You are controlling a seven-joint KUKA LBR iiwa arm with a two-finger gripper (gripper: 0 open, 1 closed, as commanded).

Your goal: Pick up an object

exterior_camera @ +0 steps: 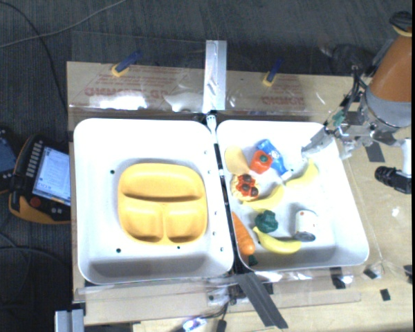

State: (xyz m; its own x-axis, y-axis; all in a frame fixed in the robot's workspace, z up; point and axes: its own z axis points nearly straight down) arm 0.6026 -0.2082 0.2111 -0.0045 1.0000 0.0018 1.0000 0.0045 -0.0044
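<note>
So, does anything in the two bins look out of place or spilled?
Nothing looks spilled or broken. The toy carrot lies tilted against the right bin's left wall, and the other toys are crowded together. The yellow tray sits flat in the left bin.

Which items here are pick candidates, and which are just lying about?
Job: gripper; right bin's toys: banana, carrot, green vegetable, blue packet, white cup.
Lying about: yellow divided tray, handheld pendant, clamps.
</note>
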